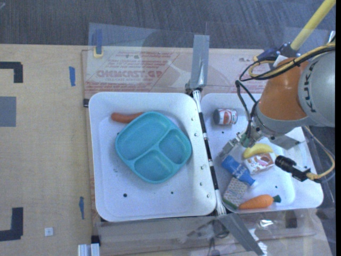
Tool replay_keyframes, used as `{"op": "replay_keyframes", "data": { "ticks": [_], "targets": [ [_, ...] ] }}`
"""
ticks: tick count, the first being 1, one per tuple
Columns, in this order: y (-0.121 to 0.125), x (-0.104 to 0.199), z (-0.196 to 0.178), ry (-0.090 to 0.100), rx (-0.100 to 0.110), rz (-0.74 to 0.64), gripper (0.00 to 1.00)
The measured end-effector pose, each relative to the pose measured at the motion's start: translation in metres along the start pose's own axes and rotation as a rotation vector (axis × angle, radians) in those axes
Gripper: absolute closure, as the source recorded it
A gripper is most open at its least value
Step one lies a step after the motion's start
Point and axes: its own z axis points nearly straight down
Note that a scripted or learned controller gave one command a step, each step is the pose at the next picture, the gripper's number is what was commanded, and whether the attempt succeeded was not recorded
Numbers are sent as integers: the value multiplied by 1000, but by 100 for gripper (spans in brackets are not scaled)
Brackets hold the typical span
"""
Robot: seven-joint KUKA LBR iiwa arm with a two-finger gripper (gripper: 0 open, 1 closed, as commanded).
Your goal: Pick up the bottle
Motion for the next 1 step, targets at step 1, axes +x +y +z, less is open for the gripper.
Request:
{"op": "replay_keyframes", "data": {
  "ticks": [1],
  "targets": [
    [-37, 13, 0, -1, -2, 61, 0]
  ]
}}
